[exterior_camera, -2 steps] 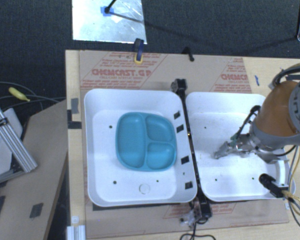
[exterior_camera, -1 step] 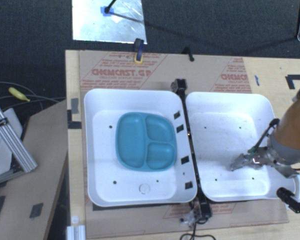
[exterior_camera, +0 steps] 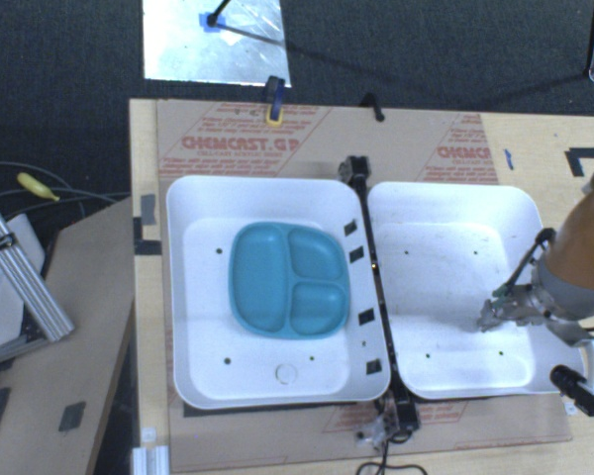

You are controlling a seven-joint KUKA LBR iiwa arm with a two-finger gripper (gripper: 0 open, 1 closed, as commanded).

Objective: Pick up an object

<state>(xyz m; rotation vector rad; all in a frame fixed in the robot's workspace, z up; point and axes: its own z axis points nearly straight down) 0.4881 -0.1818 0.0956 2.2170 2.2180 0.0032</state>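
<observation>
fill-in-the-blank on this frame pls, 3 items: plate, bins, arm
1. The blue plastic divided plate lies in the ____ shallow white bin.
2. That plate is split into ____ compartments.
3. The grey arm's two-finger gripper is over the ____ shallow white bin, away from the plate.

Missing words: left; three; right

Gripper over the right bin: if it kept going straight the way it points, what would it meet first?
The gripper seems to point down and leftward, so it would probably meet the right bin's bare white floor first. Depth is unclear.
</observation>
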